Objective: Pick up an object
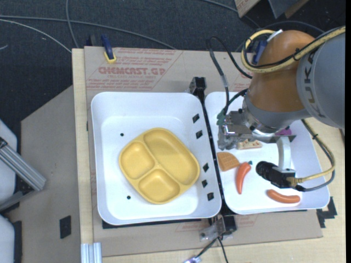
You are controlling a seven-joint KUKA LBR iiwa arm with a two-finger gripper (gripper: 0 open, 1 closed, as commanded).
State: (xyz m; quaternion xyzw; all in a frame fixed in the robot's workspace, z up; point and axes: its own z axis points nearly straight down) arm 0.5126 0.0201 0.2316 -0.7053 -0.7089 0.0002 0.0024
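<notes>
My gripper (237, 141) hangs low over the near left part of the right bin (315, 152), just above a small tan piece (250, 144) that lies at its tips. An orange wedge (227, 160) lies right below the gripper. To its right is a red-orange chili pepper (242, 177), and a sausage (283, 196) lies near the bin's front edge. A purple bit (284, 131) peeks out from under the wrist. The arm hides the back of this bin.
The left bin (104, 119) holds a yellow divided plate (158, 164) with three compartments. A black divider with clips (205, 141) runs between the bins. A blue-and-yellow clamp (108, 48) sits at the bench's back left.
</notes>
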